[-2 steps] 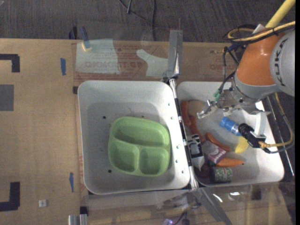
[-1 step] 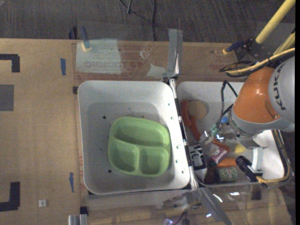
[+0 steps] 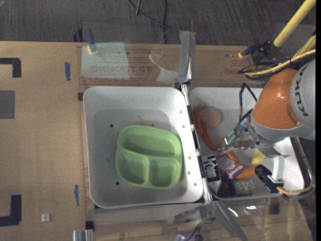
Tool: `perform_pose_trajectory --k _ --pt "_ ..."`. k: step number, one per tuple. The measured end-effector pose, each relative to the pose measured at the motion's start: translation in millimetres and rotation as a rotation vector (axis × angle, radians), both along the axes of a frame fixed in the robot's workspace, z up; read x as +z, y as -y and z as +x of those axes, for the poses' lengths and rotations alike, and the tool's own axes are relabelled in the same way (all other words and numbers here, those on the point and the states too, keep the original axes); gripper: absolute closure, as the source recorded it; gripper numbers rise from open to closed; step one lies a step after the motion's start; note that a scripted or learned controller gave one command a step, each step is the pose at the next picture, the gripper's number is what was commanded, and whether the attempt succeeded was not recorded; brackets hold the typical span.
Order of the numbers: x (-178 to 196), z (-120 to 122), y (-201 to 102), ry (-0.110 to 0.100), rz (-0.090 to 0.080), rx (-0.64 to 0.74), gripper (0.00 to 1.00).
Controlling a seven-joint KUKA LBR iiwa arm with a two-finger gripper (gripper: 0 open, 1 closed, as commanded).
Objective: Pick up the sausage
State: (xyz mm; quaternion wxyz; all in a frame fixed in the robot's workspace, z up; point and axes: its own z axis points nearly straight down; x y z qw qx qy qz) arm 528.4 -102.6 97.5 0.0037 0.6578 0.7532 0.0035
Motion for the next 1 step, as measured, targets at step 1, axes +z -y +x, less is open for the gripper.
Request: perform_pose_trajectory --k 1 --pt "74.0 -14.2 -7.2 -0.010 0.000 -0.228 1.00"
